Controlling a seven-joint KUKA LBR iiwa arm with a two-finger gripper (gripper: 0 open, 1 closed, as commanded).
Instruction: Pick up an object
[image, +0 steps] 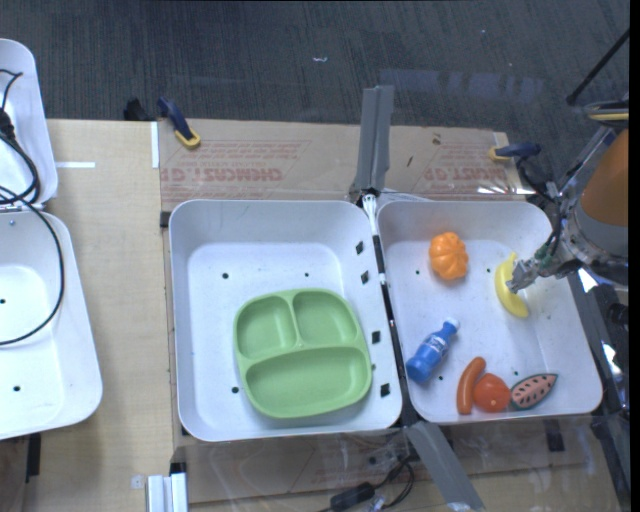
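The right bin (570, 330) holds an orange pumpkin-shaped toy (449, 256), a yellow banana (509, 292), a blue bottle (431, 352) lying on its side, an orange sausage-shaped piece (468, 386), a red tomato (490, 392) and a watermelon slice (533, 389). My gripper (531, 272) reaches in from the right and sits low at the banana's upper right end, touching or nearly touching it. The banana rests against the bin floor.
A green divided plate (300, 353) lies in the left bin (200, 300). A grey divider post (375, 130) rises between the bins at the back. White trays and black cables (30, 250) sit at the far left. Blue clamps (178, 122) grip the bench's back edge.
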